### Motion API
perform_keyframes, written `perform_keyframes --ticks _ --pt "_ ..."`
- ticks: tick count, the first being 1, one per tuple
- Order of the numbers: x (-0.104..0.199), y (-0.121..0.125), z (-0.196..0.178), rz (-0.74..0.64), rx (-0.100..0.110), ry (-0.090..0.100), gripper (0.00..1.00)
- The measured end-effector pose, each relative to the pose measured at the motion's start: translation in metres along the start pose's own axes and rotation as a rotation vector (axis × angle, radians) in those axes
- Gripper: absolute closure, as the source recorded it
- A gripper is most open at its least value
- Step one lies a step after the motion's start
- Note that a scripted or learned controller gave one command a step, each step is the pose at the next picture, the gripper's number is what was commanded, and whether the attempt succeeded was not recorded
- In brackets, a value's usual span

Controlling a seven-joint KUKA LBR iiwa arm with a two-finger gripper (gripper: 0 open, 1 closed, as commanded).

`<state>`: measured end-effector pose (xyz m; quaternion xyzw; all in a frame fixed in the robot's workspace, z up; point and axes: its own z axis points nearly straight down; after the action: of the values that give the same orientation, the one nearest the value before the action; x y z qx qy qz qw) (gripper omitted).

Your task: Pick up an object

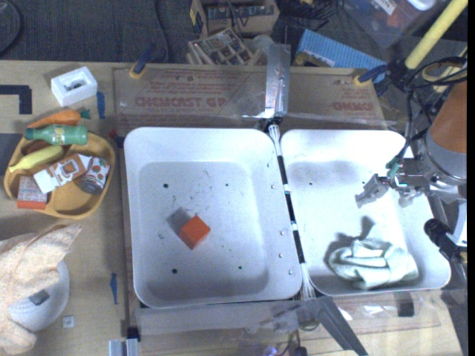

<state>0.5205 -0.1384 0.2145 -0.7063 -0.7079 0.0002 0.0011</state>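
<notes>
The gripper (371,192), fingers state unclear, is hovering above the right bin (326,148) near a cloth (375,262); it should be centring over the cloth before descending.

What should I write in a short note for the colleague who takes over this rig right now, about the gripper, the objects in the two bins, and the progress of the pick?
Gripper: over the right bin, above and apart from the white cloth; nothing shows between its fingers.
Objects: the cloth lies crumpled in the right bin's near part. An orange block sits in the left bin, towards the middle.
Done: nothing picked up yet.
Left: come down on an object, close, lift it. The cloth is probably the closest candidate.
</notes>
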Motion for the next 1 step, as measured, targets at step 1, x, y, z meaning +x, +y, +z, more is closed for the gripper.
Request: perform_keyframes --ticks 1 --pt "-0.0659 0.0089 0.0895 -0.034 -0.001 -0.001 0.0"
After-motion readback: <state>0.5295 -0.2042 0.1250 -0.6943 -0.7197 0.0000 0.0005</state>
